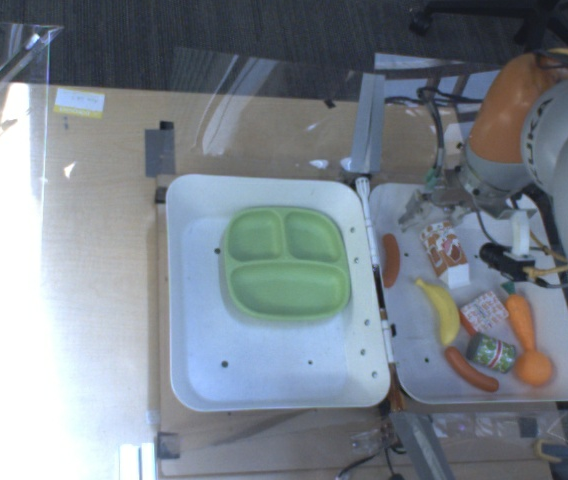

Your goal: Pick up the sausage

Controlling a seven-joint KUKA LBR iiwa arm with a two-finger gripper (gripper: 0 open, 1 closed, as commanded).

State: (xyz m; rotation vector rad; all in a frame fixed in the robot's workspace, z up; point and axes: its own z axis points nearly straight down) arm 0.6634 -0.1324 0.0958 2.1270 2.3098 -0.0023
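A reddish-brown sausage (pixel 391 259) lies lengthwise at the left edge of the right bin (pixel 562 393), close to the wall between the two bins. A second, redder sausage (pixel 471 370) lies at that bin's front, beside a small green can (pixel 491 352). My gripper (pixel 430 200) hangs over the bin's back left part, behind the first sausage and a little to its right. It sits just above a red and white packet (pixel 445 247), and I see nothing held in it.
The left bin (pixel 194 368) holds a green divided plate (pixel 286 264). In the right bin lie a banana (pixel 442 308), a carrot (pixel 520 320), an orange (pixel 534 369) and another small packet (pixel 484 311). The arm's body and cables cover the right bin's back right.
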